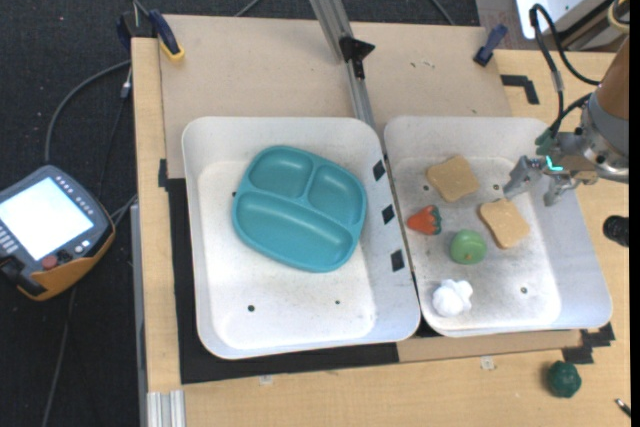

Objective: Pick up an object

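so two white bins sit side by side on the bench. the left bin [215,315] carries a teal divided plate [299,206], lying flat, roughly in the middle and a bit toward the far edge. the right bin [575,285] carries the small stuff: a tan bread slice [452,179] near its far edge, a second tan bread slice [504,223] right of centre, a red pepper [425,221] by its left edge, a green apple [467,247] in the middle, just beside the second slice, and a white lump [452,298] near the near edge. a dark green ball [563,378] lies off the bins on the bench, near its near right corner.

the arm [615,115] comes in over the right bin's right edge. the gripper [536,181] hangs above the far right part of that bin, near the second bread slice's far end. fingers [519,178] look spread apart with nothing between them, though the view is small. whether the tips touch the bin floor can't be told.

a handheld controller [45,230] with a lit screen lies on the floor left of the bench.
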